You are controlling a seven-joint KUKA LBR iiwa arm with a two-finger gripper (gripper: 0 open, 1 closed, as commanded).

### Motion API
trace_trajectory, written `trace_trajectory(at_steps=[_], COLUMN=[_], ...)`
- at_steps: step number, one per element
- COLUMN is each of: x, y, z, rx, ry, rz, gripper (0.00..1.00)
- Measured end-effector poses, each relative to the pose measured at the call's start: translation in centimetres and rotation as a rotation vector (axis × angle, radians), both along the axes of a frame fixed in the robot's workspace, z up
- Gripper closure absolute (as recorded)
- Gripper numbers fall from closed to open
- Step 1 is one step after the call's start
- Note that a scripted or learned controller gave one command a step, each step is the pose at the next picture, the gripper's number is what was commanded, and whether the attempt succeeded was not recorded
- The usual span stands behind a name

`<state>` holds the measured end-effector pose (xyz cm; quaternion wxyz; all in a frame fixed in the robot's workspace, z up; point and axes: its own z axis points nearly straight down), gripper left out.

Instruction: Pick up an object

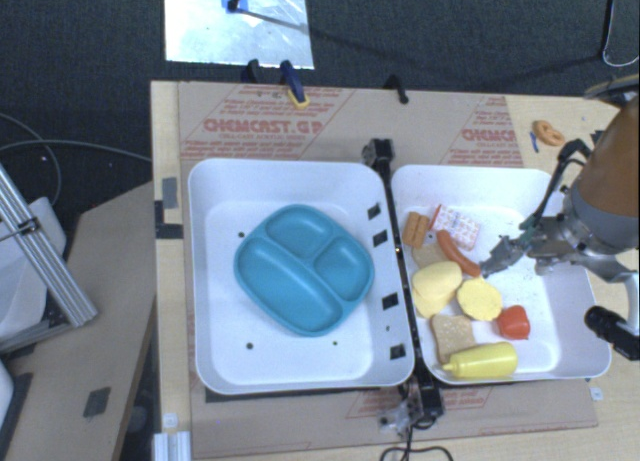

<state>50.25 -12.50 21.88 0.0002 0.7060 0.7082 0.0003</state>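
Cardboard is covering the desk [300, 119] under two white bins. A blue plate [303, 267] is lying in the left bin [215, 249]. Toy foods [462, 294] are crowding the right bin [540, 184], where the jaws [497, 259] are hovering beside a sausage [460, 251]; their state is unclear.

The bench [330, 114] is topped with printed cardboard and bears two white bins side by side — the right bin [520, 181] beneath the gripper [495, 259], the left bin [215, 249] well beyond its fingertips. A small orange object [547, 133] lies on the cardboard behind the gripper.
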Motion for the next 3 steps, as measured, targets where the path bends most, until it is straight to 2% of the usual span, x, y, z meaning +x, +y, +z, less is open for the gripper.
trace_trajectory(at_steps=[1,2,3], x=[-1.6,-1.5,-0.5], y=[-1.1,-1.1,9.5], z=[-13.9,-12.4,-3.0], rx=[0.001,-0.001,0.002], ry=[-0.001,-0.003,-0.008], rz=[-0.005,-0.003,0.009], gripper=[0.00,1.00,1.00])
